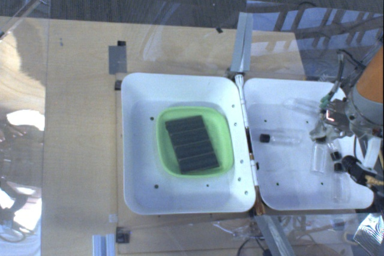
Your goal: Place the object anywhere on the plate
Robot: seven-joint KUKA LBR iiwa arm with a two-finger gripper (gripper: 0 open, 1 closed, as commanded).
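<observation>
Nearest the camera, the front rims of the two bins sit side by side on the desk [72, 129]. In the left bin [138, 189] a green plate [163, 147] lies about in the middle. A dark ribbed block [192, 144] lies flat on it, turned at a slight angle, with its whole outline inside the green rim.

In the right bin [288, 195] lie several clear tubes. One small tube with a black cap [279, 138] is near the bin's left side, and another clear tube [318, 159] lies just below the gripper [329, 129]. The gripper hangs over that bin's right part, well apart from the plate. Nothing can be made out in its grasp, and whether it is open or closed cannot be told. Farther back, the orange-banded arm [367, 90] leaves the view on the right.

If the block is the object meant, the placing step looks done and nothing further is needed. If a tube is meant, the step in hand is the pick. That calls for a clean grasp on a slippery clear tube, a lift over the shared rims, and a release above the plate.
</observation>
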